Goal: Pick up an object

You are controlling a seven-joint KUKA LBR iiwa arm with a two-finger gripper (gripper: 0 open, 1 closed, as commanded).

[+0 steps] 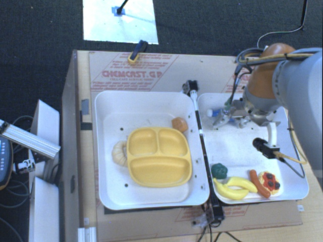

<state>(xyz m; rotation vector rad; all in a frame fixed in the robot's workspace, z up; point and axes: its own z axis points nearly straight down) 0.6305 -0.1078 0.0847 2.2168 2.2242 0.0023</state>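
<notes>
Arm [282, 79] over the right bin [237, 150]; jaws' state can't be told

Red block lettering reading "CHEMCAST GP" is printed across the brown paper-covered sheet [151, 67] beneath the bins; smaller lines are illegible.

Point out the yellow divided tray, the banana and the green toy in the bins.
yellow divided tray [159, 155]: camera view, on the ridge between its compartments, left bin.
banana [235, 186]: camera view, on the middle of its curved body, right bin.
green toy [219, 171]: camera view, on its top, right bin.
</notes>
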